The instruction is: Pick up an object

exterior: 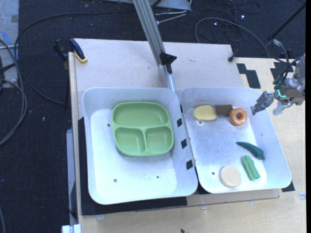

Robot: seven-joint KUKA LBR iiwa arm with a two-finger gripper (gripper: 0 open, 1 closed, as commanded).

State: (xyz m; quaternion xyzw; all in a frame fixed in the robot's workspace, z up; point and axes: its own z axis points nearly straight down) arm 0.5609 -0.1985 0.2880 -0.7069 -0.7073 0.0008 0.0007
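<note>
1. I am looking down on the bench (204, 57), a pale board that is carrying both bins side by side, with dark floor and loose cables lying around it.
2. The left bin (97, 178) is sitting on the bench's left half and is holding one thing, a green divided plate.
3. The right bin (214, 149) is touching the left bin along their shared edge and is holding the small objects.
4. The green divided plate (143, 128) is lying flat in the upper middle of the left bin, its three compartments facing up.
5. The gripper (270, 104) is hanging at the right bin's upper right rim, at the far right of the view; two fingers are showing spread apart with nothing between them, so I am reading it as open.
6. The cream round piece (230, 176) is resting near the right bin's front edge.
7. The yellow piece (204, 113) is lying at the bin's back, touching the brown block on its right.
8. The dark green pepper-like piece (251, 149) is lying at a slant right of centre.
9. The light green ribbed piece (250, 168) is sitting just below it, beside the cream round piece.
10. The orange ring (238, 116) is standing just right of the brown block, nearest the gripper but apart from it.
11. The brown block (223, 110) is sitting between the yellow piece and the orange ring.
</note>
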